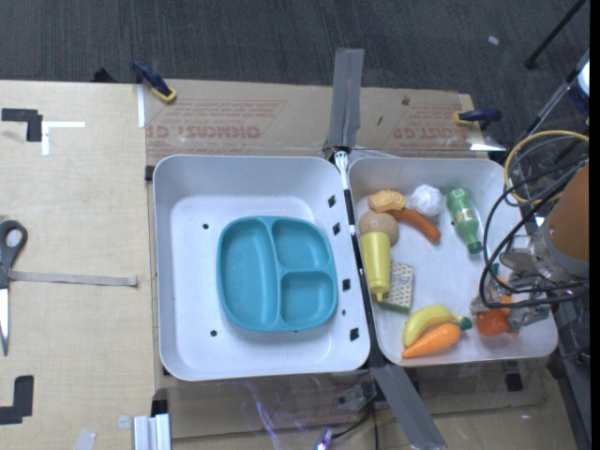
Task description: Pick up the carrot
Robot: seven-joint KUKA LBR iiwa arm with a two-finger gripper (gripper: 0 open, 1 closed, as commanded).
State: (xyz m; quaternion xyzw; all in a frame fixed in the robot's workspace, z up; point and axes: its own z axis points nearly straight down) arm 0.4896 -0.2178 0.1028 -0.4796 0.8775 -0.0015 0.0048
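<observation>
So the carrot (434, 338) was lying in the right bin (487, 172), down at its near edge, tilted a bit with its green tip pointing toward the bin's right side. Pretty cramped spot: a banana (427, 321) sat touching it on the far side, and the bin's near wall was right behind it, so basically no gap on either long side.

The pincer (502, 303) was at the near right corner of that same bin, low over the floor, with a tangle of cables around the wrist. Couldn't tell if it was apart or together, too much clutter there. A small red-orange thing (491, 322) sat right under or beside it, just right of the carrot's green tip. Nothing visibly gripped.

Rest of the right bin was crowded along its left wall: a yellow bottle (377, 263) with a brownish round piece (379, 225) at its far end, and a speckled sponge-like block (400, 286) just beside it. Further back were a croissant-ish piece (386, 201), an orange sausage-shaped one (419, 223), a white crumpled ball (426, 198) and a green bottle (464, 219). The only open floor was the middle-right patch between the green bottle and the banana.

Left bin (169, 279) held just a blue divided plate (277, 273) in the centre, with room all around. Scissors (7, 279) lay at the bench's left edge.
</observation>
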